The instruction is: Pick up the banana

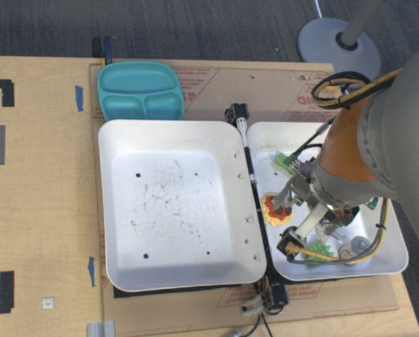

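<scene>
Looking down from my remote station, I see the wooden bench (34,188) take up most of the view, with a cardboard sheet (265,83) laid under the bins. The grey arm (398,118) comes in from the right, its orange band (342,149) hanging over the right bin (264,142). The left bin (174,202) sits just beside it, wall to wall, and its floor shows faint dark scuffs. Behind the left bin, touching its far rim, lies a teal divided tray (140,90). On the carpet past the bench stands a round grey stand base (339,41).

The gripper (288,203) is low inside the right bin, near that bin's left wall. I cannot tell whether it is open or closed (the wrist hides too much from this angle).

The banana (275,219), as far as I can make it out, is the yellow piece near the right bin's left wall, just beside the gripper, with a red-orange object (271,203) touching its upper side. A green item (288,161) lies farther back in the same bin, another green piece (320,250) sits near the front wall, and a small grey round object (360,245) rests to its right.
</scene>
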`<action>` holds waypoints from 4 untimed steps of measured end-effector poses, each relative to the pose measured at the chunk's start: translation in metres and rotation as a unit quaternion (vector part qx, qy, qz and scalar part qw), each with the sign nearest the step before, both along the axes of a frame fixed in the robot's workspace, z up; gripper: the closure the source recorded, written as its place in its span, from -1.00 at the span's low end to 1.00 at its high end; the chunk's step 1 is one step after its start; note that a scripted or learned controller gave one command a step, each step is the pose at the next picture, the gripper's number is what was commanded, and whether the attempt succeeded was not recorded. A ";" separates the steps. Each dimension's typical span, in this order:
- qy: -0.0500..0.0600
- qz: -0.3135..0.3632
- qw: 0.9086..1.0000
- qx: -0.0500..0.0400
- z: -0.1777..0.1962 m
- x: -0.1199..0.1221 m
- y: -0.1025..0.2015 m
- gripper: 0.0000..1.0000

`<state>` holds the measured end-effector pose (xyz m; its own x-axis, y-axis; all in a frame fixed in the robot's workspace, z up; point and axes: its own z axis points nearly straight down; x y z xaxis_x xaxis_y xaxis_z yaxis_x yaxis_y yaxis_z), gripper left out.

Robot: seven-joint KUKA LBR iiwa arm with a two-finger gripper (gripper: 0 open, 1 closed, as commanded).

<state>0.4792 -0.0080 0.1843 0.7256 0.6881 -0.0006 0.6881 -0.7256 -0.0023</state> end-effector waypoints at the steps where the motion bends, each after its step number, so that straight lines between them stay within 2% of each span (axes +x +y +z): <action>1: 0.001 0.133 0.991 0.001 0.000 0.000 0.012 -1.00; 2: 0.000 0.160 0.987 0.000 0.000 0.000 0.089 -1.00; 3: -0.001 0.118 0.993 0.001 -0.099 0.000 0.186 -1.00; 4: 0.000 0.034 0.999 0.000 -0.018 0.000 0.233 -1.00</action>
<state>0.4788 0.2248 0.1666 0.6765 0.7364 -0.0012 0.7364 -0.6765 -0.0020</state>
